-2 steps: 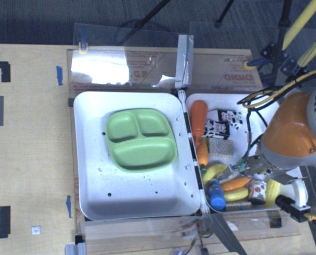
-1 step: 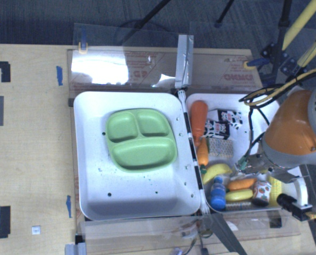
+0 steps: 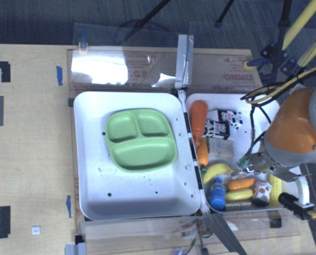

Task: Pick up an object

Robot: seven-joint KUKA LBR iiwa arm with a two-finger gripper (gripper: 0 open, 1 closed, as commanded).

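Several toys crowd the right bin beneath the gripper: banana, blue bottle, carrot; grip state unclear.

In the right bin in front of me lies a heap of small things. An orange carrot lies lengthwise along the bin's left wall, a black-and-white patterned box just beside it. Nearer the front edge, a yellow banana touches a blue bottle, with an orange-and-yellow toy alongside.
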